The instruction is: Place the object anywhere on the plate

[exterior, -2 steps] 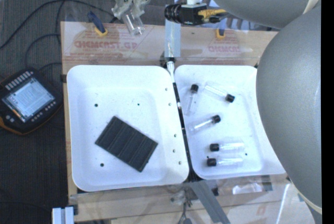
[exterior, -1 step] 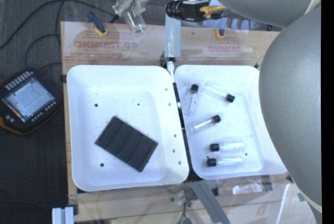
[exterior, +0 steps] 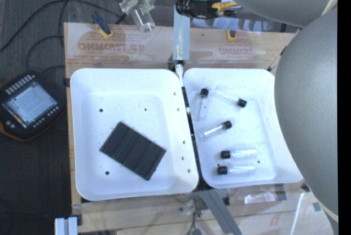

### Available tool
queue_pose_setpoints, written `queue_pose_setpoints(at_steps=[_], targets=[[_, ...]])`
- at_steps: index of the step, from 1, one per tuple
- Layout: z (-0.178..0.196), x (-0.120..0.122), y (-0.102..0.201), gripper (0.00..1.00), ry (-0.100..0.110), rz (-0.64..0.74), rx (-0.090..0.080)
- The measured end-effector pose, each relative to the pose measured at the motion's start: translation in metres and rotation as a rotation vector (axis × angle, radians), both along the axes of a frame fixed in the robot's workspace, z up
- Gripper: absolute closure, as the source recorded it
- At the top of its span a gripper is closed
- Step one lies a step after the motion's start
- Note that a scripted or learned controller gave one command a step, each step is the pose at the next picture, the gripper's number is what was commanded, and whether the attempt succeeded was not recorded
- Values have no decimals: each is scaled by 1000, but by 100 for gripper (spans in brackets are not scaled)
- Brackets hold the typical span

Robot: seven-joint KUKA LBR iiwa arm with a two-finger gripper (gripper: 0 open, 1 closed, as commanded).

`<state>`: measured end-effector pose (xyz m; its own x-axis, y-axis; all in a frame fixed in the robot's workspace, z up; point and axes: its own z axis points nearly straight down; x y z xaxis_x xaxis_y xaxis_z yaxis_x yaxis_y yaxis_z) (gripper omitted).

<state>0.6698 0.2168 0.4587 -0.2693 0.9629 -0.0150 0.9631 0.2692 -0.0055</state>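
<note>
Gripper (exterior: 143, 12) raised above the bench's far edge with a clear vial (exterior: 143, 20) pinched between its fingers.

The jaws stand narrowly apart, closed on the vial; the dark ribbed plate (exterior: 132, 150) lies flat in the left bin (exterior: 82, 83), well apart. Likely risks: the smooth tube slipping from the grip in transit, or rolling off the plate once released. Five capped vials (exterior: 225, 127) lie in the right bin (exterior: 269, 86). Open floor surrounds the plate; the bins' touching rims (exterior: 186, 119) form a ridge.
</note>
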Motion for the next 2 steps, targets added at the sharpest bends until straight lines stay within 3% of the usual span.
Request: queue_pose_setpoints(at_steps=[2], targets=[[17,1,1,100,-1,-1,-8]])
